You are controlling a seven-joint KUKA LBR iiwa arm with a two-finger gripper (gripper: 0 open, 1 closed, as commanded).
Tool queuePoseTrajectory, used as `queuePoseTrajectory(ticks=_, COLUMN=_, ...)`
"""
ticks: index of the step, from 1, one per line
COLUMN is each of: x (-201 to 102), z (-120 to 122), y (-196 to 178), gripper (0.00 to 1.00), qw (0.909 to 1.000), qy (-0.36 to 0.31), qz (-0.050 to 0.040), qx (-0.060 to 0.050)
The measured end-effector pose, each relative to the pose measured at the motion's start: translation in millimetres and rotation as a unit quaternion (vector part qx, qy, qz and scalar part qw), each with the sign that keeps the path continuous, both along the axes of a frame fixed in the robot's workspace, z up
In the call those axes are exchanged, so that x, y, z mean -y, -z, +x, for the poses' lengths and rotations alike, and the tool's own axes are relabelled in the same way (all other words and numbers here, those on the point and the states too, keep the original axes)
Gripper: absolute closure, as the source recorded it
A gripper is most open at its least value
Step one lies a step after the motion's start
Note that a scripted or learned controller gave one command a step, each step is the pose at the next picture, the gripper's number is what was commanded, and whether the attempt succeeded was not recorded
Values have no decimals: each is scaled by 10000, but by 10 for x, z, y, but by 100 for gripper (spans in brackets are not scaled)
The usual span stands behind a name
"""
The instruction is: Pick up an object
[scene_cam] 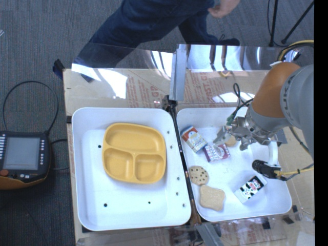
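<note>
Floor: dark grey carpet around the bench; a person in dark trousers stands at the far side, and tripod legs show at the top right
Bench: brown cardboard lining with faint reddish print, too blurred to read; a clear shiny panel stands along the far edge
Pendant: one black handheld control unit with a grey screen lies on the carpet at the left, with a looped black cable above it
Bins: two shallow white bins side by side, the left bin and the right bin
Left bin: one yellow divided plate with three compartments
Right bin, count: five loose things
Packets: one small white and red packet near the bin's left wall, and one dark red and white packet just beside it; the printing on both is too small to read
Cookie: one round chocolate-chip cookie near the left wall
Bread: one tan toast-shaped piece just below the cookie
Carton: one small white carton with black cow patches, tilted, toward the near right corner; no legible lettering
Arm: grey with an orange band, reaching in from the right over the right bin
Gripper: low over the far half of the right bin, just right of the dark red packet; a small tan thing sits at its tip, and I cannot tell how far the fingers are parted or whether they have hold of anything
</note>
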State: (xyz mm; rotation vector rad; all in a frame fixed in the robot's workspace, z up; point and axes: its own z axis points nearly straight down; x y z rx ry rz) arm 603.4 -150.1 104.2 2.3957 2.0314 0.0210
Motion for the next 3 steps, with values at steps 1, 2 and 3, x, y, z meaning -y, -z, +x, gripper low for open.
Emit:
queuePoseTrajectory(ticks=1, x=210, z=396, y=197, gripper=0, qw=9906, qy=1362, qz=-33, qx=-87)
queuePoseTrajectory(ticks=2, x=194, z=397, y=105, gripper=100, qw=9910, qy=1336, qz=-38, qx=-108)
queuePoseTrajectory(ticks=3, x=184, z=397, y=111, gripper=0, qw=9911, qy=1328, qz=-35, qx=-114)
